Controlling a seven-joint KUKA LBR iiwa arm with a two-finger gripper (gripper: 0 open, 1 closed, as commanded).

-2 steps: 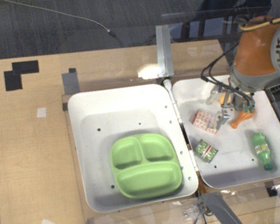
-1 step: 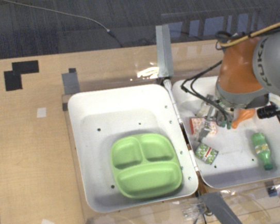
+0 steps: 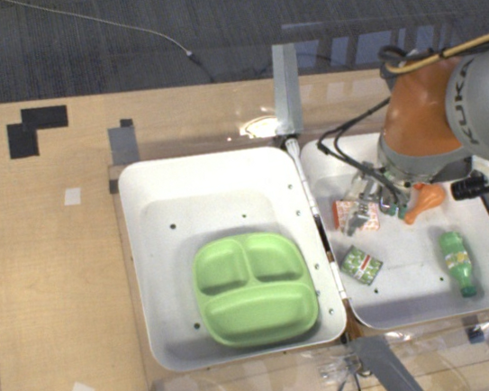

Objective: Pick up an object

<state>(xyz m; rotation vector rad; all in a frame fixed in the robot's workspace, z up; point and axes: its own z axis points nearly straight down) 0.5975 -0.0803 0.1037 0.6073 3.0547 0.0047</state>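
In the right bin [image 3: 425, 304] lie several objects. A red and white packet [image 3: 353, 216] sits near the bin's left wall, with a small green patterned box [image 3: 361, 264] just in front of it. A green bottle [image 3: 456, 264] lies near the front right corner. An orange piece [image 3: 424, 200] rests beside the arm's wrist. My gripper [image 3: 372, 198] hangs low over the right edge of the red and white packet, between the packet and the orange piece. I cannot tell whether it touches the packet.
The left bin [image 3: 152, 249] holds a light green divided tray [image 3: 254, 287] in its front half. A thin wall [image 3: 317, 225] separates the two bins. Black cables [image 3: 346, 143] loop from the arm over the right bin's back.
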